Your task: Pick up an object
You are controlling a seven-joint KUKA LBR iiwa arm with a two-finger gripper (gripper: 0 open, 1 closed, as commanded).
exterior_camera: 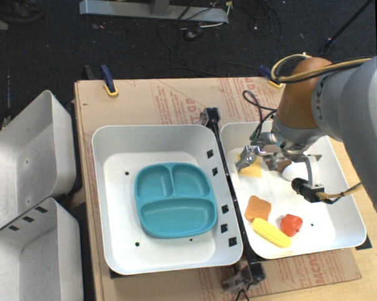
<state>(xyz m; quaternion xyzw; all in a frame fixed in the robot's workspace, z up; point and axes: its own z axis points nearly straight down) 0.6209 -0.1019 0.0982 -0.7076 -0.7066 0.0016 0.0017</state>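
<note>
Here the bench (142, 96) is carrying two shallow white bins side by side, and the arm (336, 96) is reaching in over the right bin (348, 233) from its right edge. The left bin (111, 243) is holding a teal divided plate (176, 200) near its middle, well apart from the work. In the right bin an orange piece (258, 208), a yellow banana-like piece (270, 232) and a small red piece (291, 224) are lying toward the near edge, close to each other. A pale yellow wedge (252, 170) is lying near the left wall of this bin, and the gripper (263, 157) is hanging just over it, so I am judging that the wedge is the object being chosen. Whether the claw is released or clenched I cannot tell, because the wrist is covering it, and nothing is proving that the wedge is grasped. To do this step well, the arm is needing to come straight down with the wedge centred under the claw, keeping away from the bin wall and the divider (227, 176) between the bins. Closing should be waiting until the claw is low enough, since the wedge is flat and may be slipping out sideways.
</note>
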